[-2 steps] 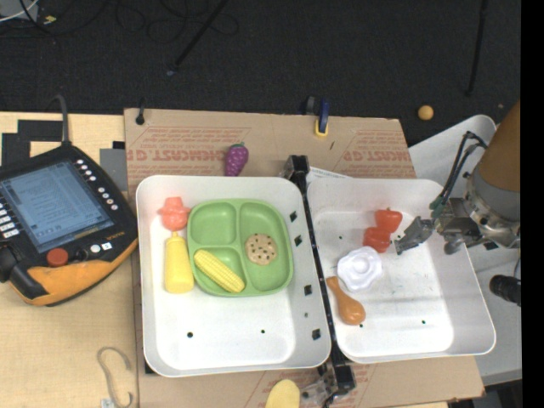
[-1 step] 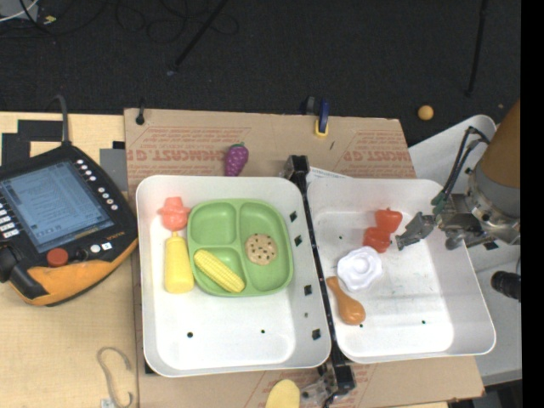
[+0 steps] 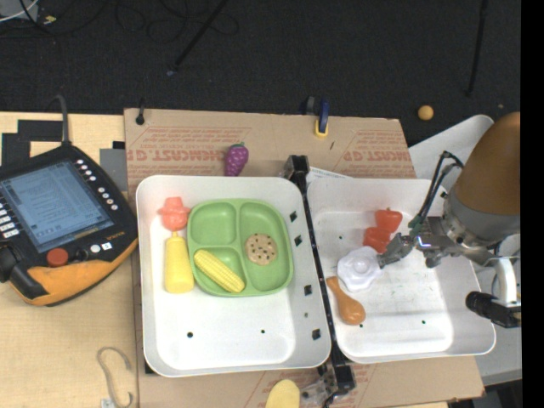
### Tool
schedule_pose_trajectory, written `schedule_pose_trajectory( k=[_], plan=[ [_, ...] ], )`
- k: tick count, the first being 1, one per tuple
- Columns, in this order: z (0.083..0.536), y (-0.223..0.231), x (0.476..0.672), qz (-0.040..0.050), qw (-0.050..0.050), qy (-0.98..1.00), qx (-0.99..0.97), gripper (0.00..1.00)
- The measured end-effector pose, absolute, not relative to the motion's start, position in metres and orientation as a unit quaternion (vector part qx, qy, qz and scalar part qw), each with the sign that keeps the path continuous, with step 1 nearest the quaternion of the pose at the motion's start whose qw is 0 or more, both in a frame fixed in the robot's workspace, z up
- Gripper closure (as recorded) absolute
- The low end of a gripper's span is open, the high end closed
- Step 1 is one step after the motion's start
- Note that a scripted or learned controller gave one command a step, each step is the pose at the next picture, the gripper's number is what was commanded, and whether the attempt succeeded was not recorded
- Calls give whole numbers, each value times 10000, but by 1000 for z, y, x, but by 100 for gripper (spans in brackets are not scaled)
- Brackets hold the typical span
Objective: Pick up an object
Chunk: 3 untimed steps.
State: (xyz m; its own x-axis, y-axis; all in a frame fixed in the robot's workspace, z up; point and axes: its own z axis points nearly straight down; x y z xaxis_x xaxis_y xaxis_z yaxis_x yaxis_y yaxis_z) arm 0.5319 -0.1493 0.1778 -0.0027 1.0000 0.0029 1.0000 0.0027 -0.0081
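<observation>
Starting at the bottom edge of the frame, a yellow fruit (image 3: 283, 393) sits on the cardboard (image 3: 272, 138) just below the two bins, and a metal hook (image 3: 115, 368) lies on the surface (image 3: 51, 347) at lower left.

In the right bin (image 3: 425, 338), an orange drumstick (image 3: 346, 303) lies near the bin's left wall. Just above it is a white piece (image 3: 359, 270), and above and right of that a red pepper (image 3: 382, 228).

The hand (image 3: 393, 252) reaches in from the right, low over the right bin, its tip just right of the white piece and just below the pepper. Its dark fingers look slightly parted, with nothing visible between them; whether they touch the pepper or the white piece cannot be told. The arm (image 3: 497, 177) stands at the right edge, wrist bent so the hand points left.

In the left bin (image 3: 221, 347), a green tray (image 3: 239, 246) holds corn (image 3: 218, 270) and a cookie (image 3: 261, 247). A yellow bottle (image 3: 177, 263) lies left of the tray, a pink toy (image 3: 173, 214) above it.

A pendant (image 3: 59, 223) rests at middle left. Farther up, purple grapes (image 3: 235, 157) sit above the left bin, a clamp (image 3: 321, 117) grips the cardboard's top edge, and an orange ball (image 3: 425, 112) lies at upper right.
</observation>
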Motion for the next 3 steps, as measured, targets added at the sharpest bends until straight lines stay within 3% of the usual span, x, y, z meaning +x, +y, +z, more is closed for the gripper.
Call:
schedule_pose_trajectory(
  k=[1,2,3],
  plan=[
    [114,-145,534,20,41,-7075,-7067,0],
    [87,-142,535,2,10,-7073,-7069,0],
    [99,-143,535,-6,15,-7057,-7085,100]
  ],
)
